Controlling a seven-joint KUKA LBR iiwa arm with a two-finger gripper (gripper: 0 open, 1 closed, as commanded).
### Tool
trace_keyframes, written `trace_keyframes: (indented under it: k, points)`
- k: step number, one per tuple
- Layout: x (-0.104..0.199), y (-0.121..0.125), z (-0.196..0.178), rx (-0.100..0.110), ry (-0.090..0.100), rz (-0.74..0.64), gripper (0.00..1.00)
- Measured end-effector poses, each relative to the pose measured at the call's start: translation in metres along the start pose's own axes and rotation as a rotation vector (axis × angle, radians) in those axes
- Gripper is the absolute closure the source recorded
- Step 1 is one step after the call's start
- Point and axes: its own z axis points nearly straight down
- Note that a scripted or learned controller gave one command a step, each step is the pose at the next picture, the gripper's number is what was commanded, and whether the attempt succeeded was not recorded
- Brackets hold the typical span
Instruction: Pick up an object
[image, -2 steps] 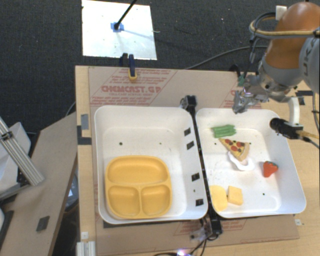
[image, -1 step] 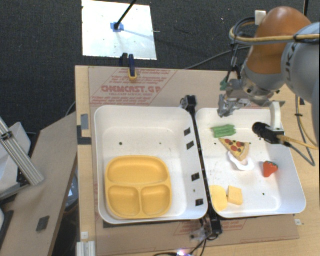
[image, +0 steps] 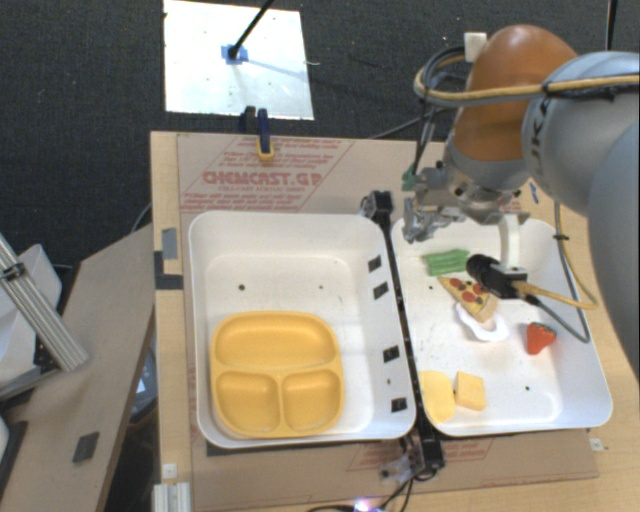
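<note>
A: Any writing you can read?

B: One label. The brown sheet (image: 262, 180) covering the counter (image: 170, 330) carries red print at the upper middle of the frame: "CHEMCAST", then letters that look like "GP". The smaller lines under it are too fine to read. More red print runs along the sheet's bottom edge, also unreadable.

A: Where is the end effector?

B: The end effector (image: 421, 226) hangs over the upper left corner of the right bin (image: 585, 395), just right of the divide between the bins. I cannot tell whether it is open or closed, and nothing can be seen gripped in it.

A: And the things to pick?

B: All in the right bin. A green piece (image: 445, 262) lies just below and right of the end effector. Below that is a pizza slice (image: 466, 291), touching a white piece (image: 487, 327). A red strawberry (image: 540, 338) sits further right. Near the bin's lower left, a round yellow piece (image: 435, 394) and a yellow block (image: 470, 391) lie side by side.

A: The left bin?

B: The left bin (image: 270, 250) holds a yellow divided tray (image: 278, 375) in its lower half.
</note>
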Motion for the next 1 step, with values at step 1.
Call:
trace_keyframes:
  k: [1]
  points:
    - [0.0526,-0.0047,-0.0075,0.000,0.001,-0.001,1.00]
